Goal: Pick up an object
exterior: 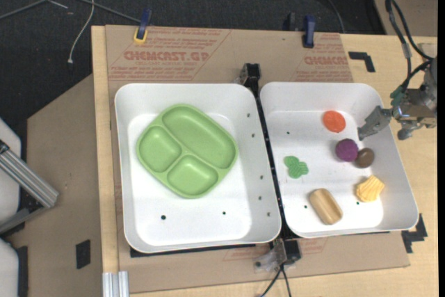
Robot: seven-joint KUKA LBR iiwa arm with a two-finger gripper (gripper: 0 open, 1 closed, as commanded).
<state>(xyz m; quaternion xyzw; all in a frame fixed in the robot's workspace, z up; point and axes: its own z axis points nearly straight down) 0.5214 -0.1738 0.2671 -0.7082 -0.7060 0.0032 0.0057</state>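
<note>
A green divided plate [185, 149] is lying in the left bin [132, 219], while the right bin [299, 101] is holding toy foods: a tan loaf [325, 206], yellow piece [370, 188], orange ball [334, 122], purple ball [347, 149], brown nugget [365, 158] and green cluster [296, 167]. The gripper [375, 123] is hovering beside the purple ball, nothing visibly held; its fingers' state cannot be told. The ball is probably light, hard and slippery, best pinched across its middle.
</note>
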